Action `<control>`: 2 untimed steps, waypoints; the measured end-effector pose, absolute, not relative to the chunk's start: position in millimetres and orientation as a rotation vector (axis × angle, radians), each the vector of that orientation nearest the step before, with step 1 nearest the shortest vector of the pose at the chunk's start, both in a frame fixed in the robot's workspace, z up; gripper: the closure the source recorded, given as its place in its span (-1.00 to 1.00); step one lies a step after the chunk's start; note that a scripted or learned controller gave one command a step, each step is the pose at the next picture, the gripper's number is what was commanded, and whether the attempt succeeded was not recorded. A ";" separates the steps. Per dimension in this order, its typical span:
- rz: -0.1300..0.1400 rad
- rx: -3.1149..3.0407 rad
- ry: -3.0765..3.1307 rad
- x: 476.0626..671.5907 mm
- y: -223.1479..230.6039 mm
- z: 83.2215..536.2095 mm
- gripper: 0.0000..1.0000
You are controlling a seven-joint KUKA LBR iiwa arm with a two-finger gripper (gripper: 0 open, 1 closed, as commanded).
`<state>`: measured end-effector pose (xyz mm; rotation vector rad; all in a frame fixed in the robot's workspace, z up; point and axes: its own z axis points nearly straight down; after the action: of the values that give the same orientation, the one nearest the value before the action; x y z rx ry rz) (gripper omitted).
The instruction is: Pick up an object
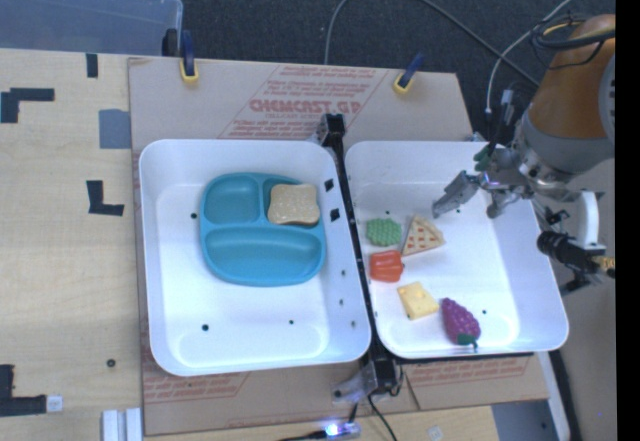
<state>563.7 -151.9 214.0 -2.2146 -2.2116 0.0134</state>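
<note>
White bins sit side by side on the counter. We see the hand (473,195) over the right bin (520,274), fingers spread wide, holding nothing. Near it lie a pizza slice (422,236), cheese (417,300) and grapes (460,320).

Left bin (170,259): divided plate (262,230) near centre, toast slice (294,204) in plate's upper right compartment. Right bin (520,289): five toy foods along left edge and toward front, grape bunch (460,320) nearest front edge.
</note>
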 end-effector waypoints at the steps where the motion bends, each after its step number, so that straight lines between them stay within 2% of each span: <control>1: 0.005 -2.217 -2.220 565.9 -151.6 219.1 -1.00; 2: 0.011 -2.216 -2.216 563.2 -161.2 159.1 -1.00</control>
<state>563.2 -161.2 159.1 -2.2157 -2.2159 0.0107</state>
